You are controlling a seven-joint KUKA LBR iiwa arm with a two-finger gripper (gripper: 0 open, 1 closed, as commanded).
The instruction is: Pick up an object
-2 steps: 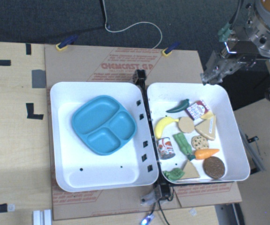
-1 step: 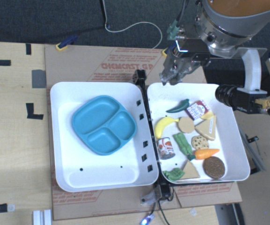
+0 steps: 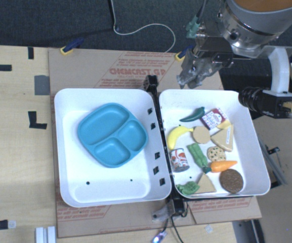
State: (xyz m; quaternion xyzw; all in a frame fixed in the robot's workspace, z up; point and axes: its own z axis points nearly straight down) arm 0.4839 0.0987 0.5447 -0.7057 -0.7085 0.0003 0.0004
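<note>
My gripper (image 3: 190, 80) hangs above the far edge of the right bin (image 3: 249, 115), near its back left corner, with nothing visible between its fingers. In that bin lie several toy foods: a yellow banana (image 3: 178, 134), a dark green pepper (image 3: 193, 115), a red packet (image 3: 211, 118), a small can (image 3: 179, 159), a green bean pod (image 3: 198, 155), a carrot (image 3: 222, 165), a cookie (image 3: 216, 153), a brown round patty (image 3: 232, 180), a cheese wedge (image 3: 224, 138) and a leafy green piece (image 3: 188, 188).
The left bin (image 3: 67, 135) holds a blue divided plate (image 3: 112, 134). A white cable (image 3: 140, 29) loops over the dark cloth behind the bins. A black camera mount (image 3: 262, 103) sticks in at the right bin's far right corner.
</note>
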